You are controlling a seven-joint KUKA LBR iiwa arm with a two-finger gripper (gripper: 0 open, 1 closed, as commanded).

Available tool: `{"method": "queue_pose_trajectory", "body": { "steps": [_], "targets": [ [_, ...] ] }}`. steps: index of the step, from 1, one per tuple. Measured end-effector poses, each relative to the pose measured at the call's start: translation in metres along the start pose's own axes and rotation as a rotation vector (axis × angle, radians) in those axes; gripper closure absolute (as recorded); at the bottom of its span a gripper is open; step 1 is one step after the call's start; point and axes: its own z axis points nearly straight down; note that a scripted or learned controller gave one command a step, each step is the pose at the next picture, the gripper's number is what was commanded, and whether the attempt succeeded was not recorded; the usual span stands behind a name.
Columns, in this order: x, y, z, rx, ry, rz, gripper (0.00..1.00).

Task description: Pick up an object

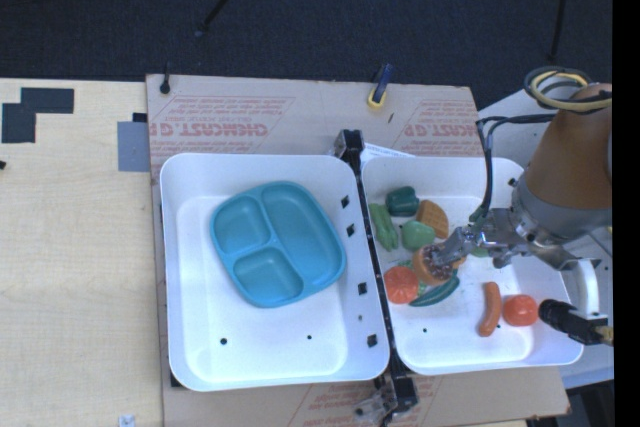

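The right bin (pixel 460 360) holds several toy foods: a dark green piece (pixel 402 201), an orange piece (pixel 434 215), a green pod (pixel 382 225), a light green piece (pixel 417 235), a red tomato (pixel 401 284), a dark green pepper (pixel 437 293), an orange sausage (pixel 489 308) and a red-orange ball (pixel 519 310). My gripper (pixel 443 257) reaches in from the right and sits low over a brownish piece (pixel 430 264) in the middle of the cluster, between the light green piece and the pepper.
The left bin (pixel 200 355) holds a blue three-compartment plate (pixel 276 242). A black divider clamp (pixel 362 245) runs between the bins. The arm's body (pixel 565 175) and its cables hang over the right bin's right side. A blue and yellow clip (pixel 380 87) sits on the cardboard behind.
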Motion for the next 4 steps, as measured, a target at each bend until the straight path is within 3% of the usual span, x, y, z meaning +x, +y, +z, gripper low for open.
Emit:
{"method": "queue_pose_trajectory", "body": {
  "steps": [1, 2, 3, 4],
  "targets": [
    [0.006, -0.004, 0.045, 0.007, 0.003, -0.001, 0.0],
    [0.008, -0.003, 0.096, -0.002, 0.002, 0.001, 0.0],
    [0.007, -0.003, 0.084, 0.0, 0.004, 0.006, 1.0],
    [0.0, -0.007, 0.032, -0.002, 0.0, 0.006, 1.0]
  ]
}}
